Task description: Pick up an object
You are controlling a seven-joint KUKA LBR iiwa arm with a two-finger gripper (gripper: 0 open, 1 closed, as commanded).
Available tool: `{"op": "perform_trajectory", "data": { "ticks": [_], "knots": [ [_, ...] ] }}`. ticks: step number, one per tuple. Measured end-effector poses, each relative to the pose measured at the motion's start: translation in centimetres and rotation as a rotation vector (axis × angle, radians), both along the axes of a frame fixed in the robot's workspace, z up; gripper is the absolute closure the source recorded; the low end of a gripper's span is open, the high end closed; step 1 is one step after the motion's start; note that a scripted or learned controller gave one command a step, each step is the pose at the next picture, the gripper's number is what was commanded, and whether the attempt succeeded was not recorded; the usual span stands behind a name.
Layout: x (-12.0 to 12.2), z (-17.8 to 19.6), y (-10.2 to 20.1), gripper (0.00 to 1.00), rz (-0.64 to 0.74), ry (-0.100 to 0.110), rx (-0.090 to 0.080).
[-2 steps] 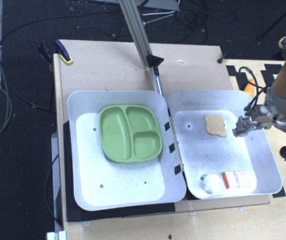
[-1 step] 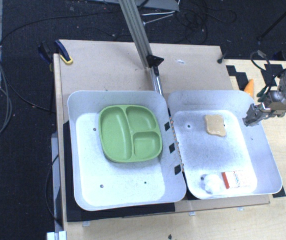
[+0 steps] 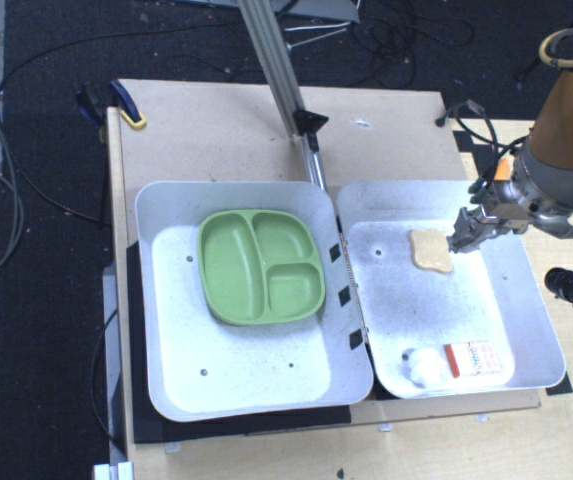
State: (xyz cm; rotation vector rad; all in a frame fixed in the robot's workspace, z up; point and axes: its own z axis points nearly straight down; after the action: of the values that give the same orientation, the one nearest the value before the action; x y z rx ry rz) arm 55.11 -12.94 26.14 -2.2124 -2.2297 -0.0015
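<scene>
Two small things lie nearest in the right bin (image 3: 526, 298): a white ball (image 3: 425, 366) and a red-and-white box (image 3: 476, 359). Farther back, the gripper (image 3: 463, 236) hovers just beside a tan cookie-like piece (image 3: 431, 251), seemingly approaching it; the next move likely needs a descent over it. Its jaws' state I cannot tell. A green divided plate (image 3: 263, 266) sits in the left bin (image 3: 166, 368) on the wooden surface (image 3: 216, 128); cables cross the dark floor (image 3: 46, 58) beyond.

Arm (image 3: 566, 118) cut off by right edge. Gripper (image 3: 463, 236) fingertips too small and dark to resolve, its tip overlaps the tan slice (image 3: 431, 251) edge. Label on red-and-white packet (image 3: 478, 359) unreadable. White lump (image 3: 425, 366) blurry, unidentifiable.
</scene>
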Motion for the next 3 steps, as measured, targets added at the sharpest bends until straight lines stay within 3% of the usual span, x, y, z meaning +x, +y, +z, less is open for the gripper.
{"op": "perform_trajectory", "data": {
  "ticks": [2,3],
  "knots": [
    [2.8,0.3,10.9,1.0,0.0,-0.002,0.0],
    [5.3,-0.7,14.8,1.0,-0.001,-0.001,-0.001]
  ]
}}
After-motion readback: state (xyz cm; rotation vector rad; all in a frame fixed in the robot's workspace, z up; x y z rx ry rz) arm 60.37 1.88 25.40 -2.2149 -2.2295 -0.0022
